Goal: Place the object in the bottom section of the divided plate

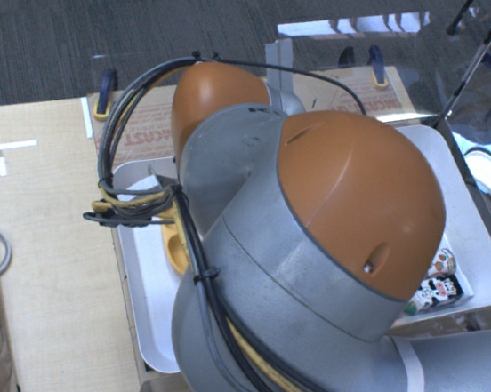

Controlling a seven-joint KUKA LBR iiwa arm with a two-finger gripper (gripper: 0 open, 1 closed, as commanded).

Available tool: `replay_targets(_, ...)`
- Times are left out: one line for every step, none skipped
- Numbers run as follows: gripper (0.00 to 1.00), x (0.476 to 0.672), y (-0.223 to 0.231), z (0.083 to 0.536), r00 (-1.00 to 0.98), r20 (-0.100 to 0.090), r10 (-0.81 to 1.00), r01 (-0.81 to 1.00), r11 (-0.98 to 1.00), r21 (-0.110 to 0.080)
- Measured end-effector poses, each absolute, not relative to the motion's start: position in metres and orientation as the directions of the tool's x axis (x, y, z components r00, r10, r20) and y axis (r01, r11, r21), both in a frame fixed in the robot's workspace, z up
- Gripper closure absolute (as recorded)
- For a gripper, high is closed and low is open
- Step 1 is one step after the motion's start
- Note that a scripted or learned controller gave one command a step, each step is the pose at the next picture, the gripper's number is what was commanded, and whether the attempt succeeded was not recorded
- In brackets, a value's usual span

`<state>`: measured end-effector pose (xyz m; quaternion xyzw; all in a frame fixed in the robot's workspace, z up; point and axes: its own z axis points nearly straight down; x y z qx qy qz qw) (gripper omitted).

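From the camera view, the arm [325, 252] bulks over both white bins [144, 276], its orange caps and cable bundle [139, 205] hiding most of their floors. The end effector is hidden beneath the arm, so its state cannot be told. A yellow sliver [176, 245] in the left bin may be the divided plate; the object cannot be picked out. A small printed item [437, 286] lies in the right bin. A sound placement would need a slow, vertical descent over the bottom section.
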<state>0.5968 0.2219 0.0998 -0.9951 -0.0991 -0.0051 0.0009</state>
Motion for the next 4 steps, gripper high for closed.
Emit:
replay_targets(1.00, 0.636, 0.227, 0.245, 0.980, -0.005, 0.198, 0.198, -0.980, 0.004)
replay_targets(0.00, 0.636, 0.227, 0.245, 0.980, -0.006, 0.197, 0.197, -0.980, 0.004)
replay_targets(1.00, 0.637, 0.224, 0.250, 0.981, -0.012, 0.195, 0.195, -0.981, 0.008)
replay_targets(1.00, 0.644, 0.227, 0.292, 0.980, -0.006, 0.199, 0.199, -0.980, 0.004)
